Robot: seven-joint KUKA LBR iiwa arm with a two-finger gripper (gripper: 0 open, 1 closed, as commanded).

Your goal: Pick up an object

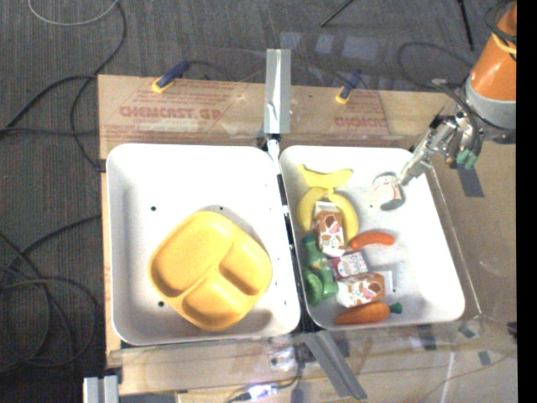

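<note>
While the arm (495, 65) leans in from the right with its orange band high over the bench corner, the gripper (417, 168) points down and to the left, over the upper right part of the right bin (449, 259). Whether it is open or closed I cannot tell. A small pale object (387, 190) lies just beside its tip. Lower in this bin are a banana (319, 193), small cartons (346, 259), a red sausage (370, 240), a carrot (362, 313) and green pieces (315, 274). The left bin (126, 225) holds a yellow divided plate (211, 267).
</note>
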